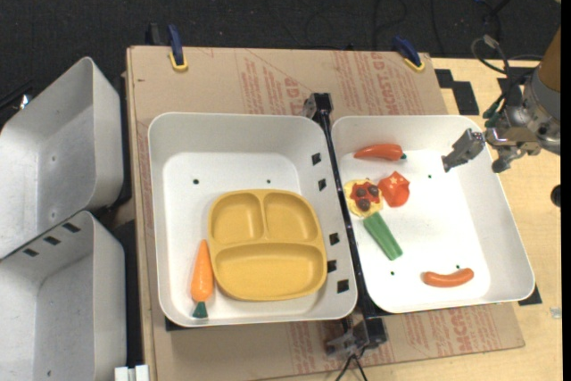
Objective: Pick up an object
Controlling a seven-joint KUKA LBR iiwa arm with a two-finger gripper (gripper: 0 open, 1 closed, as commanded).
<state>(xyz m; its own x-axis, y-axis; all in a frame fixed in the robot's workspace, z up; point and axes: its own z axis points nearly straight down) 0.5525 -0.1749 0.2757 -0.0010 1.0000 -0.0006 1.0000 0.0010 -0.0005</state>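
Note:
The right bin (500, 219) holds a red chili pepper (379, 153), a red bell pepper piece (395, 188), a yellow toy slice with dark dots (363, 196), a green cucumber piece (382, 236) and an orange-red sausage (448, 277). My gripper (483, 153) hangs over the bin's upper right corner, at the view's right edge. It is open, with nothing between its fingers. One dark finger (462, 149) points left toward the chili pepper, a good gap away from it.
In the left bin (169, 192) lie a yellow divided plate (266, 244) and, by its left side, an orange carrot (202, 272). A black divider (337, 201) runs between the bins. Grey containers (53, 156) stand off the bench at the left.

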